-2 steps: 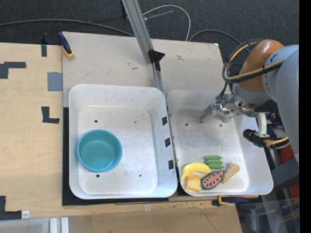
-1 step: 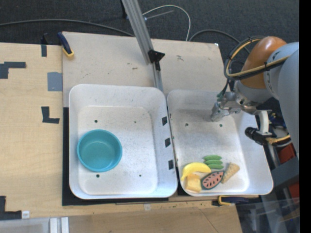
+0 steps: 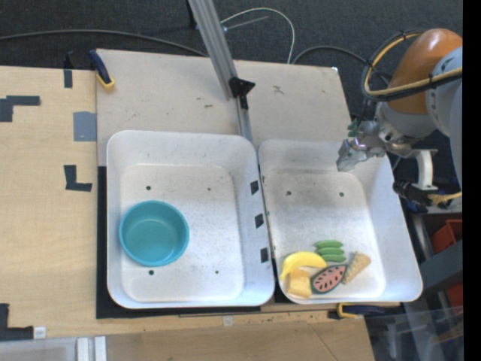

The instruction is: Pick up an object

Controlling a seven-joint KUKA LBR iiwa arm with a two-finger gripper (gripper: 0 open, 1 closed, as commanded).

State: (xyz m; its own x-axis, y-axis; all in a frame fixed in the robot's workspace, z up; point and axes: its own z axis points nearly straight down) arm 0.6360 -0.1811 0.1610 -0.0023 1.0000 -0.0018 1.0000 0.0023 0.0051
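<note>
five toy foods [image 3: 323, 268] huddle at the right bin's [image 3: 391, 224] near edge, well down from the gripper [image 3: 350, 156] at its far right corner; grip state unclear.

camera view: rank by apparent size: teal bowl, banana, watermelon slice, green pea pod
1. teal bowl, largest by far
2. banana
3. watermelon slice, close to the banana, so that order is unsure
4. green pea pod, smallest
</note>
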